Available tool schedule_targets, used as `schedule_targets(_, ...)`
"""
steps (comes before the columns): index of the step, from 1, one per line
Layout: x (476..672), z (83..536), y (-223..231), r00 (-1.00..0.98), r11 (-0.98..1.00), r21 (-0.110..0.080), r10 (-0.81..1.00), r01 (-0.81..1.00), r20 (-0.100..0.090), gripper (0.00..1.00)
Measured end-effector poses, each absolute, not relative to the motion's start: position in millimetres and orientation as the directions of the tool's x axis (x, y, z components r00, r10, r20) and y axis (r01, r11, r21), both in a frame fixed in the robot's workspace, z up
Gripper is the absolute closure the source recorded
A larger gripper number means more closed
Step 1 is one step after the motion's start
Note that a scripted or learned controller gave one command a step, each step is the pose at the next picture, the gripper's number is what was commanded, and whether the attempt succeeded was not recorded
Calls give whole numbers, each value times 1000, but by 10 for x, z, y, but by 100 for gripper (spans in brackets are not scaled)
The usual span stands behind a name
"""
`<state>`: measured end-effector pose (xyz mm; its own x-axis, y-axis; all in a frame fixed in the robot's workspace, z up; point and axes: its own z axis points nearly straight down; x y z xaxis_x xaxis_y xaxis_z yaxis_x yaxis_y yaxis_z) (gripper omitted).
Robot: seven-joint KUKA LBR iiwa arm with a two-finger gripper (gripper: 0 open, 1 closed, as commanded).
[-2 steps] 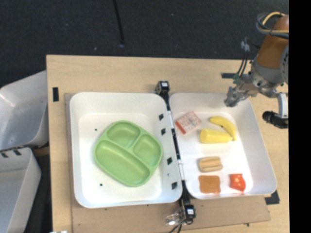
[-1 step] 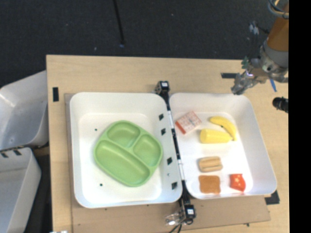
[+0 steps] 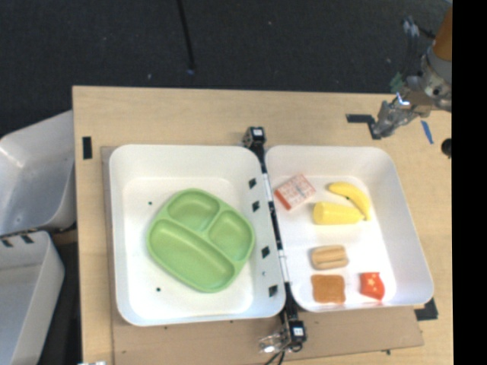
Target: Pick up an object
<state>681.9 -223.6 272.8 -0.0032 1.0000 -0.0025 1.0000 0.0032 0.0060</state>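
1. Pale wooden tabletop (image 3: 167, 112) carries a shallow white right-hand bin (image 3: 407, 204) holding a curved yellow plastic banana (image 3: 351, 197).
2. Tool (image 3: 384, 122) hovers beyond that bin's far edge; grip state cannot be told.
3. Approach step: next, descend over the banana.

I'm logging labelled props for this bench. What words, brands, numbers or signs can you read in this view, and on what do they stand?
No text can be read.
The small red-and-white packet in the right bin carries some print: too small and blurred to read.
The green divided plate: no marking to be seen.
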Motion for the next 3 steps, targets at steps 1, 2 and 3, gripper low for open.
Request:
schedule_targets(1,6677,2801,-1760,-5,5,2,1000,1000,0,100)
schedule_targets(2,6552,2847,-1270,-5,5,1,1000,1000,0,100)
schedule_targets(3,6400,2661,-762,-6,6,-1,1000,1000,1,100)
